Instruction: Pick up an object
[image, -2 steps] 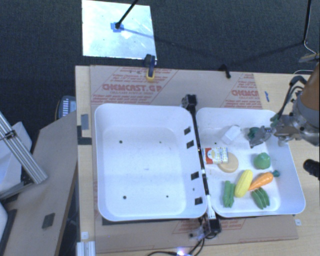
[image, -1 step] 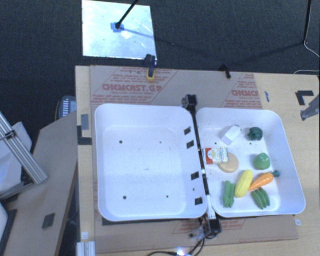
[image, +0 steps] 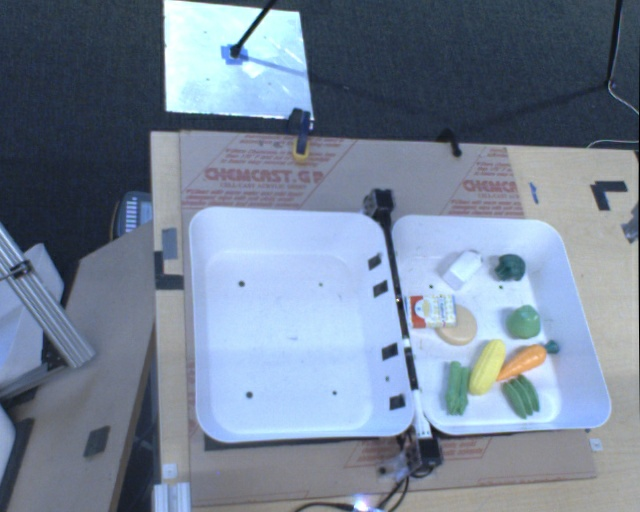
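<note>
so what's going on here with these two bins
Nothing is being handled at this moment. All the objects lie in the right bin: a white block, a dark green piece, a small carton overlapping a tan disc, a green apple, a corn cob, a carrot and two green vegetables. The pick has not started.

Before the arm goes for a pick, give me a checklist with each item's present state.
1. Objects lie in the right bin: ok.
2. Yellow corn free to grasp: not ok, it touches the carrot and sits tight by a green vegetable.
3. White block stands apart from its neighbours: ok.
4. Green pepper has room around it: ok.
5. Gripper state: cannot tell, just a sliver at the right edge.
</note>
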